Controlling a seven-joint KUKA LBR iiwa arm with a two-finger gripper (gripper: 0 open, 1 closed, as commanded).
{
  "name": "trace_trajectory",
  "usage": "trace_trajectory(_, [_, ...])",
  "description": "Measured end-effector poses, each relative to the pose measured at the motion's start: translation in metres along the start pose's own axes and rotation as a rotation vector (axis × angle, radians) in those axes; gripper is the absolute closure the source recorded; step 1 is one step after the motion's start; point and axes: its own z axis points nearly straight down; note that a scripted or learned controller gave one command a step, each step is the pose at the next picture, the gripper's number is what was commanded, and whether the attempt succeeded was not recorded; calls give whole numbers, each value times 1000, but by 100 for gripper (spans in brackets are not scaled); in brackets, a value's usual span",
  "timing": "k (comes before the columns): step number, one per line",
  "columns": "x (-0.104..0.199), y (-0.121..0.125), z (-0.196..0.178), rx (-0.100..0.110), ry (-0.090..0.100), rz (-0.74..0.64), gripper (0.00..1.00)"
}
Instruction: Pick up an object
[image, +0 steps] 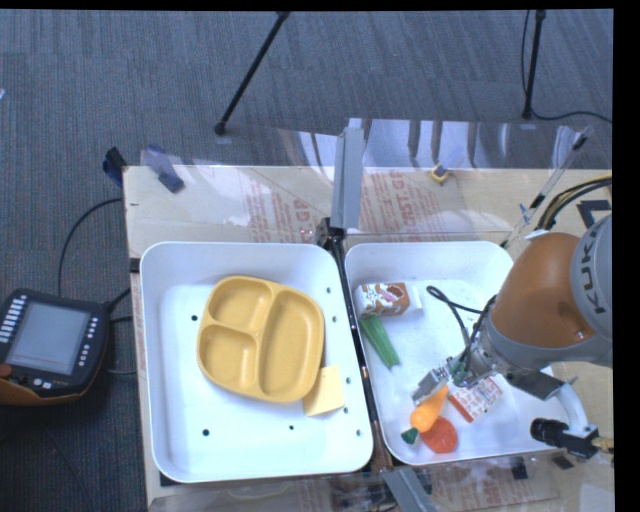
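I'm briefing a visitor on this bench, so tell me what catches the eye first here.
The yellow divided plate dominates the left bin, with a pale yellow wedge lying against its lower right edge. In the right bin, the grey arm with its orange band reaches down, its tool just above a toy carrot and a red tomato.

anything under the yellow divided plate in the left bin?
A pale yellow wedge pokes out from under the yellow divided plate's lower right edge. Anything else beneath is covered.
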Motion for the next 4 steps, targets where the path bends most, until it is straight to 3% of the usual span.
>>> trace_trajectory(1, [-2,-1,-9,0,1,9,100])
trace_trajectory(2, [-2,-1,-9,0,1,8,0])
trace_trajectory(3, [-2,58,-8,-3,-2,316,0])
trace_trajectory(4, [27,-15,0,1,0,228,0])
